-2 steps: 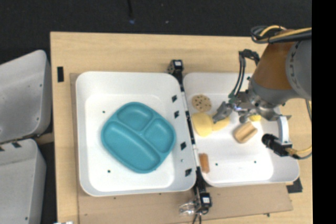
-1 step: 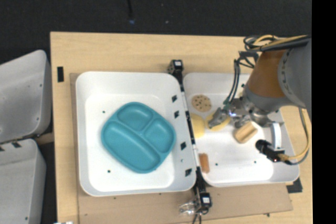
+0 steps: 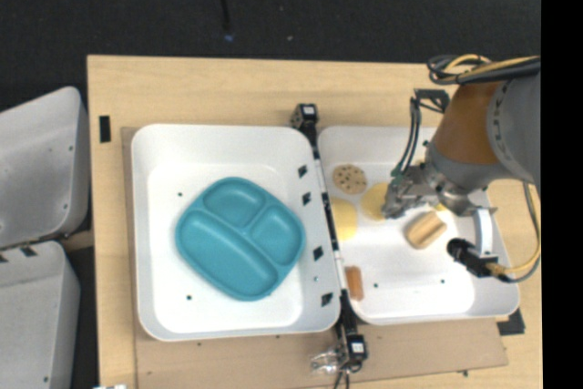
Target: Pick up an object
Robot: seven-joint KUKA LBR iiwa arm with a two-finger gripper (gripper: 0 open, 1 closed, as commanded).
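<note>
Several small food toys in right bin, gripper low among them

Jaw state: cannot tell, the wrist body hides the tips from this high slanted view. Gripper (image 3: 398,200) sits low in the right bin (image 3: 410,305), coming in from the right under the grey arm (image 3: 510,127) with its orange band.

Closest item is a pale yellow piece (image 3: 373,199), touching or just beside the gripper's left side; partly covered, so its shape is unclear. Looks like a toy food slice: light, stiff, probably smooth plastic, thin, lying flat. My guess is it's hard to pinch from above, since the fingers would need to straddle its edges.

Just beside the gripper on its lower right lies a tan cylinder (image 3: 424,230), cork- or bread-roll-like, on its side and tilted. Best candidate, I'd say: light, rigid, some thickness to close on. Take it across the round middle, jaws square to its long axis; it may roll if nudged.

Further out: a round brown cookie (image 3: 348,177) near the bin's upper left, flat and likely slippery to grip; a yellow half-round piece (image 3: 342,219) against the left wall, awkward so near the divider; a small orange stick (image 3: 354,282) near the lower left corner, thin and light.

Left bin (image 3: 155,305) holds a teal divided plate (image 3: 240,238), well apart from the gripper. Nothing looks fragile or heavy.
</note>
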